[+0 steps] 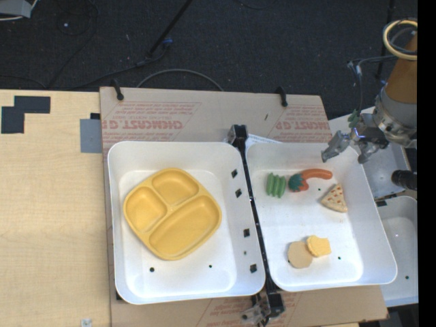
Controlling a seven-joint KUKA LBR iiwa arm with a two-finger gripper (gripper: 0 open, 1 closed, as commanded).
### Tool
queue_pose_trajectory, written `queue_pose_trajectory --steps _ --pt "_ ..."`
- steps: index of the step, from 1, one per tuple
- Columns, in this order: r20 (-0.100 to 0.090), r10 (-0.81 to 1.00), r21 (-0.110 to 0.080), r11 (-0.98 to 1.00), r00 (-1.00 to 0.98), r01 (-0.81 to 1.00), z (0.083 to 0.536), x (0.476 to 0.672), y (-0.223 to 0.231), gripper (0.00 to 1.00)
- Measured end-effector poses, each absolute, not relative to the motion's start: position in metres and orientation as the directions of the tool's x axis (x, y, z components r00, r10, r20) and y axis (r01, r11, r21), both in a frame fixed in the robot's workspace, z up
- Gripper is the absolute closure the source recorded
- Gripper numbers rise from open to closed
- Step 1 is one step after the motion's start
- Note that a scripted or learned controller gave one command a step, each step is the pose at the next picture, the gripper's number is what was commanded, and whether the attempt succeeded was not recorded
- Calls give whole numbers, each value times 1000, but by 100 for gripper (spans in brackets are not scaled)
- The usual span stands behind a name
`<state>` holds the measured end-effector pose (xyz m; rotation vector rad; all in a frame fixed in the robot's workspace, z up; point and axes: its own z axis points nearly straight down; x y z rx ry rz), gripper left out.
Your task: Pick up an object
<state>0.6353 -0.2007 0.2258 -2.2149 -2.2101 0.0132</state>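
Observation:
The right bin (371,216) holds several toy foods. A green bean bundle (276,184) lies beside an orange carrot (317,175) with a dark green top. To their right lies a tan pizza slice (334,198). Nearer the front sit a round tan cookie (298,255) and a yellow cheese piece (317,246), touching each other. My gripper (351,147) hovers over the right bin's far right corner, above and right of the carrot. Its fingers stand open with nothing between them.
A yellow divided plate (172,212) lies in the left bin (129,159). A black divider (248,210) runs between the two bins. Cardboard (204,118) lies under both bins, and a wooden bench top (48,216) stretches to the left.

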Motion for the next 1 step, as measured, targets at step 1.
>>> queue_pose_trajectory --steps 1 --pt "0 1000 -1 0 0 1000 235 638 -200 0"
